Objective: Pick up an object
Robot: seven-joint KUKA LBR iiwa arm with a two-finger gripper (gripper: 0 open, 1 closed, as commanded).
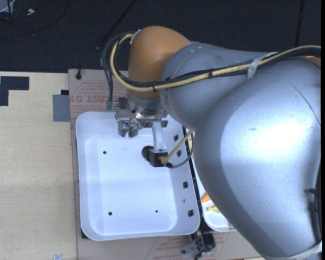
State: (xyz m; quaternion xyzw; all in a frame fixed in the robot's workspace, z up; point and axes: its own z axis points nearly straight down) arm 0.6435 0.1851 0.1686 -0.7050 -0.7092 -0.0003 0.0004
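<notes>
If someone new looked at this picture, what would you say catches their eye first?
The big grey arm fills the right side, hiding most of the right bin. Its orange band sits at top centre, and below it the pincer hangs over the far end of the left bin.

The arm [249, 140] has smooth, rounded silver-grey housings with an orange band [154, 50] above the wrist. Yellow and black cables [131, 80] loop along it. The hand [143, 126] is grey metal.
</notes>
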